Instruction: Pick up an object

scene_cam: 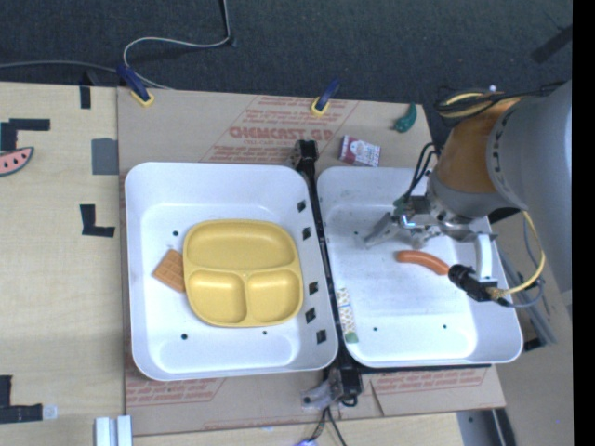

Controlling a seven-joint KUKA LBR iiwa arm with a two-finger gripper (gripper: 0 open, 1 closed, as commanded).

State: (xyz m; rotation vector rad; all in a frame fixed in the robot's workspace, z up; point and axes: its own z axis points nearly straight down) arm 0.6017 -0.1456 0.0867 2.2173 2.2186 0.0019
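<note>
Spread end effector [376, 234] poised in right white bin [372, 337]; slim orange sausage-shaped toy [421, 261] just beside, toward arm, long axis crosswise.

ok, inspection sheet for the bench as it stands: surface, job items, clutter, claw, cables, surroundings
Surface: cardboard sheet under two white bins.
Job's things: yellow divided plate over a tan piece in the left bin; orange sausage-shaped item in the right bin.
Clutter: small packet behind the bins.
Grippers: claw low in the right bin, beside the orange item, holding nothing.
Cables: white cable at back.
Surroundings: dark carpet.
</note>
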